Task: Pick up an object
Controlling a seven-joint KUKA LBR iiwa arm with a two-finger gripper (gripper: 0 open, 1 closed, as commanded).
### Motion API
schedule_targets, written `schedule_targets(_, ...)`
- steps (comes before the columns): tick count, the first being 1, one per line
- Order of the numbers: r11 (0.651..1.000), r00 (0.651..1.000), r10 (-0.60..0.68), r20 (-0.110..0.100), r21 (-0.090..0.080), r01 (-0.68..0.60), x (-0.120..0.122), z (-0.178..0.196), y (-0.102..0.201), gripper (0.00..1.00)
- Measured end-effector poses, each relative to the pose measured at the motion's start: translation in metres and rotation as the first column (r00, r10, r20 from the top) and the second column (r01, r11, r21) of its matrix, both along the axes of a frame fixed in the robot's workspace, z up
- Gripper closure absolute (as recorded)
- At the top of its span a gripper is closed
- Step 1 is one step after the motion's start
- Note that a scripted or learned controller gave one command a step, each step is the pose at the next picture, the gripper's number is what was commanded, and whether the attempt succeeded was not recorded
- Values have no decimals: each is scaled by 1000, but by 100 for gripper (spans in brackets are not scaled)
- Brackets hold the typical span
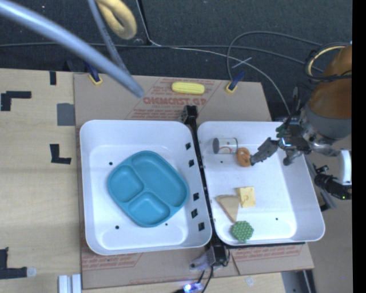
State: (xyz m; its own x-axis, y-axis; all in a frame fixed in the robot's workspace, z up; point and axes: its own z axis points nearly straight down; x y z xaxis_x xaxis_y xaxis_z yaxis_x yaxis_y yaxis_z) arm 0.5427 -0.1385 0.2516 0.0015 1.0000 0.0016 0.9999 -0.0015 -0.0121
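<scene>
The arm point(329, 109) is cut off by the right edge of the picture, so most of its body is out of sight. Whether the jaws point(258, 156) are apart or together is too small and dark to tell. The brown lump point(244, 157) just beside them is too small to identify. A yellow thing point(117, 16) at the top edge is cut off and blurred. At the worktop's near edge, a dark clamp point(209, 260) is indistinct.
</scene>
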Motion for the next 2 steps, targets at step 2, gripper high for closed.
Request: schedule_targets(2,1000,1000,3,5,-1,-3,8,-55,7,0)
